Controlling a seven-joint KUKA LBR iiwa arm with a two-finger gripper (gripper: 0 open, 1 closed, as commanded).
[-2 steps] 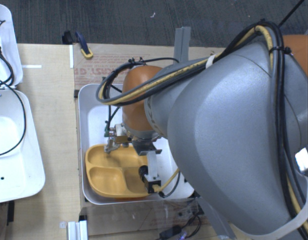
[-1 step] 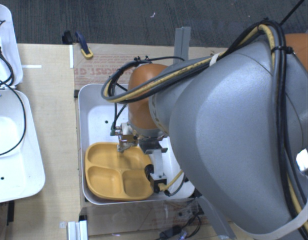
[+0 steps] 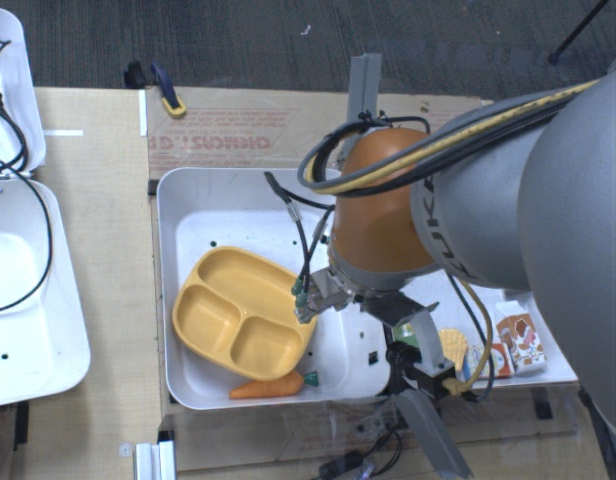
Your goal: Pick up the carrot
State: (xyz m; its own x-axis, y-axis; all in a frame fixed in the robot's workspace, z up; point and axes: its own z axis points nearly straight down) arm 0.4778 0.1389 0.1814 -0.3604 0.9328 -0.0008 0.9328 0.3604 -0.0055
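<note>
Carrot (image 3: 266, 389) lies just beside the tray (image 3: 224, 280), at its near edge. Likely light, stiff, smooth: take it mid-body, across its width. Pincer (image 3: 306, 303) over the tray's right rim; opening cannot be told.

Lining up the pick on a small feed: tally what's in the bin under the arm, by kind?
Yellow divided plate: 1
Carrot: 1
Red-and-white packet: 1
Small yellow textured item: 1
Total: 4 seen; more may lie under the arm.
</note>
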